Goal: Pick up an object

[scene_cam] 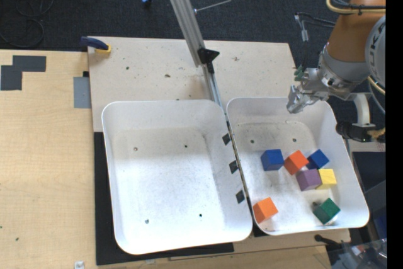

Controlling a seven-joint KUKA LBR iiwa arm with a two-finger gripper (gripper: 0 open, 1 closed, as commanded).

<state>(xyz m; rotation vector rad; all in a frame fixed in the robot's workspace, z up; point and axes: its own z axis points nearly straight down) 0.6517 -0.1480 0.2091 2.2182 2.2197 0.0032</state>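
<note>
Nothing picked yet: all your cubes sit loose in the right bin (352, 214), left to right from its divider wall: orange cube (265, 208) near the front, blue cube (272, 159), a second orange cube (295, 162), purple cube (308, 179), then green cube (327, 210). Your claw (296, 101) hovers over that bin's back rim, carrying nothing; spread or pressed together, can't tell. Descent, grasp and lift all remain.
</note>
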